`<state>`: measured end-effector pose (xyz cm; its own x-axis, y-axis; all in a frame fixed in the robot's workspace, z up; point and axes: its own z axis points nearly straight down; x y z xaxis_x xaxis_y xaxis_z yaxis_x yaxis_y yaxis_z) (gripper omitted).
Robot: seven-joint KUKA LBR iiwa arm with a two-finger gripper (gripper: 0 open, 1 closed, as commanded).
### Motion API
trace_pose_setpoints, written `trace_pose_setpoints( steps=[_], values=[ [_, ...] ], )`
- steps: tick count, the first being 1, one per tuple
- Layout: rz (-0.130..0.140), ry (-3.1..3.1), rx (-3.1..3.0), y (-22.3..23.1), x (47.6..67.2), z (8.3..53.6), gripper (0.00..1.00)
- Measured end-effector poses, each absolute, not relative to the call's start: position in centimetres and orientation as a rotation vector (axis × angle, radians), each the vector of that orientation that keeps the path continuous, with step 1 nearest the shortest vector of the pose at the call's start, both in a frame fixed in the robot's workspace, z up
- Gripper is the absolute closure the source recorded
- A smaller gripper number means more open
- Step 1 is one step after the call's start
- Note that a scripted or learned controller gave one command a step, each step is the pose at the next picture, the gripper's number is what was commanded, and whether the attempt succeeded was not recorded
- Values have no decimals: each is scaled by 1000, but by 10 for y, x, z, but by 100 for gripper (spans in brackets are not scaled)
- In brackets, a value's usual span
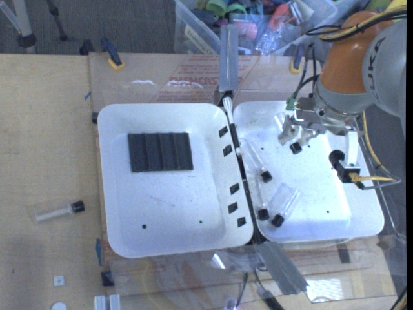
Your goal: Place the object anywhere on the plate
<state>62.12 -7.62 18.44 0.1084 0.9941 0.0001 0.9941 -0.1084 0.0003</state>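
gripper [295,136] over right bin [361,221], jaw state unclear; clear tubes [284,202] below, near divider [235,166].

So the tabletop [45,141] is plain light wood, pretty scuffed, with a clear plastic sheet [161,79] clamped over the middle. Behind it there's grey carpet floor [116,11] and the legs of some stand [19,18] in the top left corner. A clear storage tub [258,11] stuffed with colourful toys sits past the back edge. Light is even and flat, with soft glare on the plastic, no harsh shadows anywhere
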Motion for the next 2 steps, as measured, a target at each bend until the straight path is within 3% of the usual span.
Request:
trace_pose_setpoints(
  steps=[1,2],
  values=[
    [-3,1349,2837,-46,626,269,100],
    [0,2056,2374,41,606,400,100]
  ],
)
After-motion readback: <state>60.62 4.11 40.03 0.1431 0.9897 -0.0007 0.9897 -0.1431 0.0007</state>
